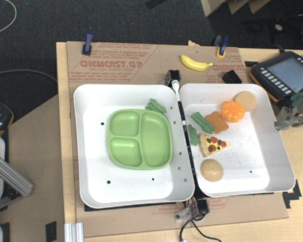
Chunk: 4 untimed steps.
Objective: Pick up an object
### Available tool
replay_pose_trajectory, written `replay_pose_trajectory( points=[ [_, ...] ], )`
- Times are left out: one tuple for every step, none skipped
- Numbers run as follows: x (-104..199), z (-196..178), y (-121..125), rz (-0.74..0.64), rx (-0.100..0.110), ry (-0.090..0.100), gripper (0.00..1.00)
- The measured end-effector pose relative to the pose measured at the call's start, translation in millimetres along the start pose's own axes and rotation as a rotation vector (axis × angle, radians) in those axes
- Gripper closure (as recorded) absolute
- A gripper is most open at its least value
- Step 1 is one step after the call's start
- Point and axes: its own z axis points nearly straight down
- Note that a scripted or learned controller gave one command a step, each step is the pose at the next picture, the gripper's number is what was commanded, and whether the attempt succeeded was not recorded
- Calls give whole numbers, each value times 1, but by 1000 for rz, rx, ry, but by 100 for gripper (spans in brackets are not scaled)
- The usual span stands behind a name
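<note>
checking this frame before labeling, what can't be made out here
- Green item: tucked behind the green divided plate, camera view; lower part hidden.
- End effector: cut by the right edge; finger state unreadable.
- Green pieces by the pizza slice: too small to identify.
- Round tan items and: blurred, identity unclear.

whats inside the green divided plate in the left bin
The green three-compartment plastic plate holds nothing visible; a small green leafy toy sits at its upper rim. Anything beneath the plate is covered.

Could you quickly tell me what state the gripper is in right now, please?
Gripper: sits at the right bin's right rim, nothing visibly held; open or closed cannot be told.
</note>
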Motion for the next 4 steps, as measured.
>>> replay_pose_trajectory(
  points=[
    [70, 8, -12, -15, 0, 5, 100],
    [-6, 25, -11, -3, -2, 2, 100],
    [67, 34, -11, -16, -1, 6, 100],
    [178, 29, -12, -22, -3, 6, 100]
  ],
)
